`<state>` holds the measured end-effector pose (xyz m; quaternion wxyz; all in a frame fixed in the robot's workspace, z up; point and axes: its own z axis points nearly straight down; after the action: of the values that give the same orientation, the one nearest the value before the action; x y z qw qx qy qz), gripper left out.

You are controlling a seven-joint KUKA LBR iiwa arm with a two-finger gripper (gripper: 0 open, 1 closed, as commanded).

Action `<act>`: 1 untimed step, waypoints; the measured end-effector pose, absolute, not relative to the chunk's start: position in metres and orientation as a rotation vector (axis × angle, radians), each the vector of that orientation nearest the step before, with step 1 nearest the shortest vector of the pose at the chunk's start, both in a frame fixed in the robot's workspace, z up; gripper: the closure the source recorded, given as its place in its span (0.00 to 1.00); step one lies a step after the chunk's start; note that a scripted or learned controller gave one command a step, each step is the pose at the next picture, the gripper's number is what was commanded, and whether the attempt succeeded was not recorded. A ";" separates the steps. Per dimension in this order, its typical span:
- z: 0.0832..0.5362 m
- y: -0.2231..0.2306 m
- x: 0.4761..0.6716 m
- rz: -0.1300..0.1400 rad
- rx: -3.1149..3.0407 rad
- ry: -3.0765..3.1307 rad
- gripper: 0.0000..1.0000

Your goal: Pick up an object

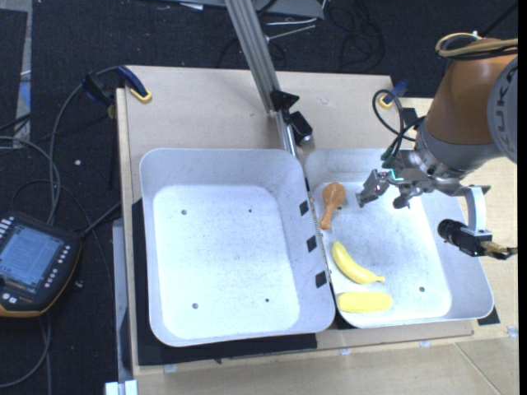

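Bins (165, 179) on wooden bench (206, 105), black floor (66, 39)

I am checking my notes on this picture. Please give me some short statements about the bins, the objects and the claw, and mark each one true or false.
1. The banana lies in the right bin. True.
2. The left bin holds the chicken drumstick. False: the drumstick lies in the right bin, near its left wall.
3. The claw is above the right bin. True.
4. The claw holds the banana. False: the banana rests on the bin floor, apart from the claw.
5. A yellow block lies beside the banana. True.
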<state>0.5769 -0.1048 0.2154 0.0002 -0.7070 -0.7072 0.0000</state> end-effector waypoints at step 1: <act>0.215 -0.105 0.577 0.000 -2.221 -2.221 0.00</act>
<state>0.5769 -0.1048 0.2153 0.0002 -0.7070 -0.7072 0.0000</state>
